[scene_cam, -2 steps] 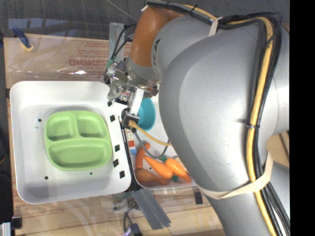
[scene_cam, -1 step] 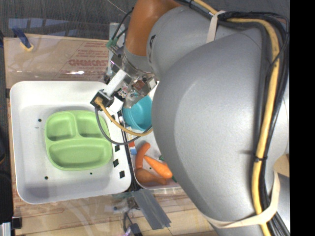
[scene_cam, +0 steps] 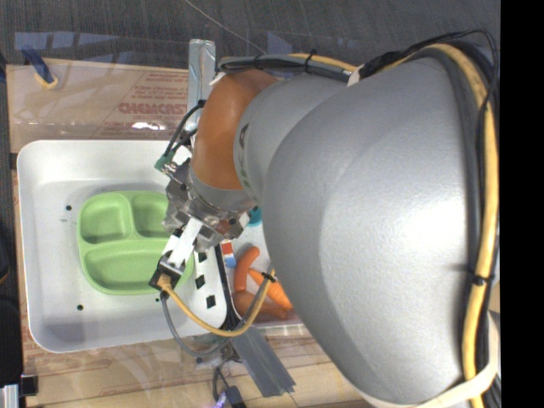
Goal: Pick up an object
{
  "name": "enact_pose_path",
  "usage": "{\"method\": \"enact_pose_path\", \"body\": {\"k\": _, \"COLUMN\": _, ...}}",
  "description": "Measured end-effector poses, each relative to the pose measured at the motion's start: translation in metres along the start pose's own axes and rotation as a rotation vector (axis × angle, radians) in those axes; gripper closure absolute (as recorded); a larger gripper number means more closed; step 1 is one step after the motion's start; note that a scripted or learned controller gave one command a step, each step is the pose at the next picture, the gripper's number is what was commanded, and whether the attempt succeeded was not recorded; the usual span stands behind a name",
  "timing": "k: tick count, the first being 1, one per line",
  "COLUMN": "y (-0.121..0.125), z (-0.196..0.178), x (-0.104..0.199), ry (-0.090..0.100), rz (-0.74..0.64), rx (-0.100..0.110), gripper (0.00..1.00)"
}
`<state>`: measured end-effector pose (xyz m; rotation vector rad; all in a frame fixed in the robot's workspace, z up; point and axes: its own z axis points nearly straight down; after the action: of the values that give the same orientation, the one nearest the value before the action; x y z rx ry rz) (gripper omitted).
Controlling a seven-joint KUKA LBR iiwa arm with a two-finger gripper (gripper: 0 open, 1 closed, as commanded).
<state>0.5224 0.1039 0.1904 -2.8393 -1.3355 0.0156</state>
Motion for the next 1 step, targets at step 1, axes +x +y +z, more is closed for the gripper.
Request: {"method": "enact_pose_path", "body": {"k": 1, "y": -0.0111, "z": -0.0783, "x": -0.0026, "ry": 0.011, "rz": 0.110, "rx": -0.006, "gripper": 1.00}}
